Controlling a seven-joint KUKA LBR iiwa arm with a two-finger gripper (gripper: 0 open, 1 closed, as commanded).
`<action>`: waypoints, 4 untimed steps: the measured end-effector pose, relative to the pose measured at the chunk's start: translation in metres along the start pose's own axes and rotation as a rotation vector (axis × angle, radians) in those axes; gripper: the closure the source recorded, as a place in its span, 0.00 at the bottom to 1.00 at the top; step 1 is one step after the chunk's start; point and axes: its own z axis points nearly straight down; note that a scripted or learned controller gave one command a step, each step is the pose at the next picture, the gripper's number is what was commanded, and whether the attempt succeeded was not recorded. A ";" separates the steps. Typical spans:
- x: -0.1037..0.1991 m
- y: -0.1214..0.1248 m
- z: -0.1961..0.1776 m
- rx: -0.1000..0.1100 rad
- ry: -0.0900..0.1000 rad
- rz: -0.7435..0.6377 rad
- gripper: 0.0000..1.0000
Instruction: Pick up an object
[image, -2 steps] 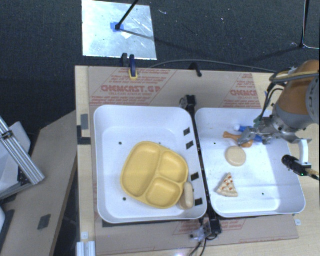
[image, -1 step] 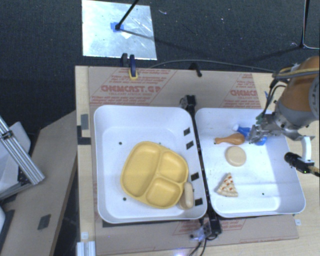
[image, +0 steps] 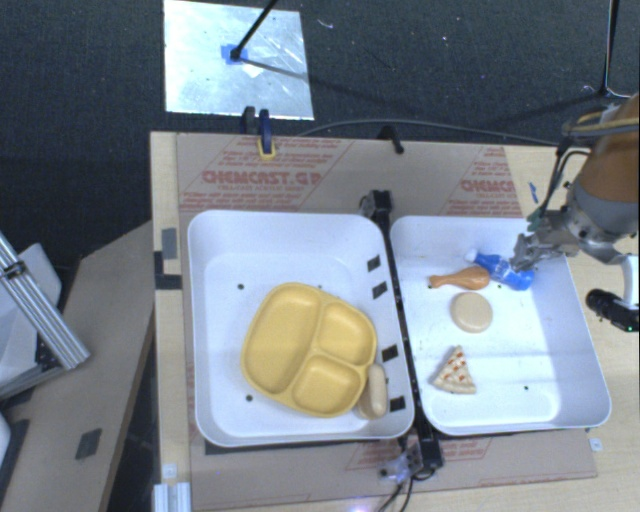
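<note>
Dark carpet is surrounding a pale worktop (image: 130, 300) that is carrying two white bins. The tool (image: 527, 252) is hanging over the right bin (image: 570, 400), at its far right side, directly above a blue object (image: 497, 268); whether it is gripping anything I cannot tell. That blue piece is lying just left of the tool, long axis running left to right, touching a glossy drumstick toy (image: 460, 280). A smooth round biscuit (image: 471, 313) and a textured pizza wedge (image: 455, 372) are lying nearer. A yellow divided tray (image: 300, 345) is occupying the left bin (image: 215, 240).
</note>
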 end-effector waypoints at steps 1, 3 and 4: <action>0.005 -0.006 -0.057 -0.002 0.000 -0.001 1.00; 0.069 -0.006 -0.066 0.005 0.004 -0.005 1.00; 0.120 0.005 -0.070 0.004 0.004 -0.005 1.00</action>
